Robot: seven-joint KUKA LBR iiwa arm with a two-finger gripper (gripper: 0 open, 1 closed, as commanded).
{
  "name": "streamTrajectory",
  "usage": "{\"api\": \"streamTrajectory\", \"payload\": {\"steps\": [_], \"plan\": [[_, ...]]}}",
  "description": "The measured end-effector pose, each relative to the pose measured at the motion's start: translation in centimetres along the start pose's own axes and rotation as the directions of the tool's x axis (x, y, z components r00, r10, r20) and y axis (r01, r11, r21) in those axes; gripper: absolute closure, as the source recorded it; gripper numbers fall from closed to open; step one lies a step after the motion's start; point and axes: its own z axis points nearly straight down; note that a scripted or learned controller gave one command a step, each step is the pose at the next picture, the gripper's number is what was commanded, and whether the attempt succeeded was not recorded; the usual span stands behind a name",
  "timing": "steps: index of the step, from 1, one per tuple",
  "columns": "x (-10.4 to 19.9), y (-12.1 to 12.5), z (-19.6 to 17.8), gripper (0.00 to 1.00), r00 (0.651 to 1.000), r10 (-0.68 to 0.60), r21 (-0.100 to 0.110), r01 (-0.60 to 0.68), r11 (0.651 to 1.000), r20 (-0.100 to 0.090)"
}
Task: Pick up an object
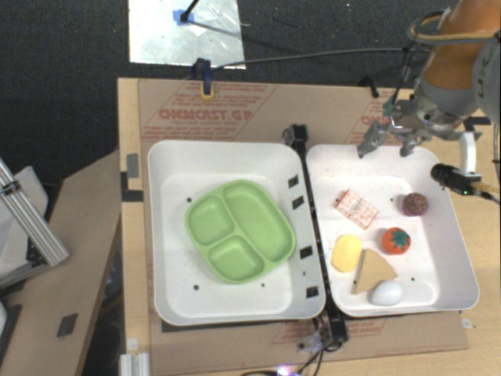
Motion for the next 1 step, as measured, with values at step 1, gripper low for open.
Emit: {"api": "streamTrajectory", "payload": {"steps": [1], "plan": [[0.03,0.23,-0.84,0.0,1.0,-0.002,-0.013,0.002,1.0,0.001]]}}
